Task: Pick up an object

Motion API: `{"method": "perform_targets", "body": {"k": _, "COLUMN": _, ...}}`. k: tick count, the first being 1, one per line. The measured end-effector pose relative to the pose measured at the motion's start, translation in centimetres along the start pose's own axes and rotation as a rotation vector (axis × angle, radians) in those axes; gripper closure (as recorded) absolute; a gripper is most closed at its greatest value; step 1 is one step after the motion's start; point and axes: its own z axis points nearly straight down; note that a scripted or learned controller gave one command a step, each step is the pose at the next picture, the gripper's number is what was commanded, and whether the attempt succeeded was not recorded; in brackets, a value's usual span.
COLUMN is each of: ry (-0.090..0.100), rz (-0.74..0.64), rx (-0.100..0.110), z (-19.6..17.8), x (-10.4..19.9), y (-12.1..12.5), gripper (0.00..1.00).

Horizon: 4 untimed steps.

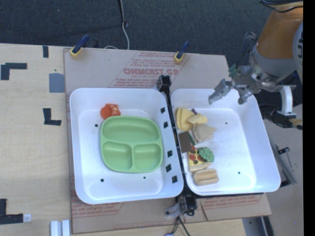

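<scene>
Well below tool [230, 95], toy food [196, 146]

Two white bins [78, 146] sit on a tan cardboard sheet [142, 73] printed with red lettering, over a pale wood bench [29, 146] marked with dark grey shapes. In the left bin lies a light green divided plate [131, 144], with a small red-orange piece [110, 110] at its upper left. Along the right bin's left side are yellow cheese-like pieces [184, 118], a tan wedge [204, 132], a brown slab [184, 141], a slice with green and red bits [200, 157] and a beige bun [205, 176]. Blue and yellow clamps [78, 46] hold the cardboard at the top. The arm [278, 38] is orange above grey; the gripper [231, 93] is grey. The background is dark blue-black carpet [172, 14]
</scene>
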Motion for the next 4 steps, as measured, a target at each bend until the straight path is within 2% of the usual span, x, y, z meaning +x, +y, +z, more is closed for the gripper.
{"method": "perform_targets", "body": {"k": 1, "ry": 0.002, "rz": -0.005, "rx": 0.005, "z": 9.7, "x": 5.4, "y": 6.6, "gripper": 0.0}}
{"method": "perform_targets", "body": {"k": 2, "ry": 0.003, "rz": -0.005, "rx": 0.001, "z": 9.0, "x": 11.4, "y": 6.7, "gripper": 0.0}}
{"method": "perform_targets", "body": {"k": 4, "ry": -0.002, "rz": 0.005, "rx": 0.004, "z": 9.0, "x": 3.2, "y": -3.3, "gripper": 0.0}}
